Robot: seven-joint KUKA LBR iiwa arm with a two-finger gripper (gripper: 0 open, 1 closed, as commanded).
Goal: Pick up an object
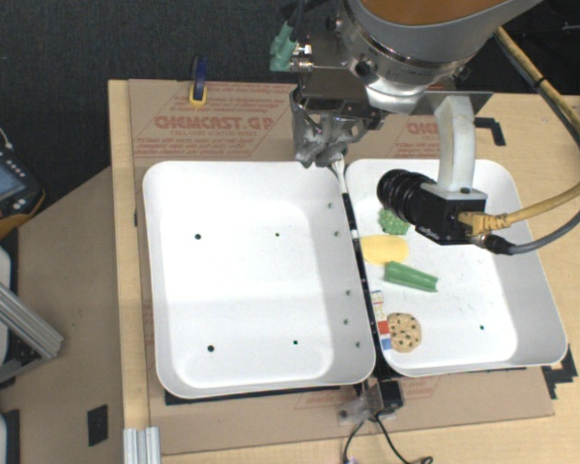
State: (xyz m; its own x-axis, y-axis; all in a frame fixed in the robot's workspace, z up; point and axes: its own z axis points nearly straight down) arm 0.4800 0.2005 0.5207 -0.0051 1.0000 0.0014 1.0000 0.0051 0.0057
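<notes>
Tool (321, 153) above far end of divider between the two bins, at top rim; finger state cannot be told, nothing seen between them. Right bin (522, 307) holding green piece (393, 222), yellow piece (384, 249), green stick (410, 277), cookie (403, 332). Left bin (242, 278) beside it on tabletop (135, 162).

Look in the right bin (522, 288) and you see four small things near its left wall. A bumpy green piece (393, 222) lies at the top. A yellow block (384, 249) sits just below it. A long green stick (410, 277) lies tilted under that. A round cookie (403, 332) with dots lies lowest.
</notes>
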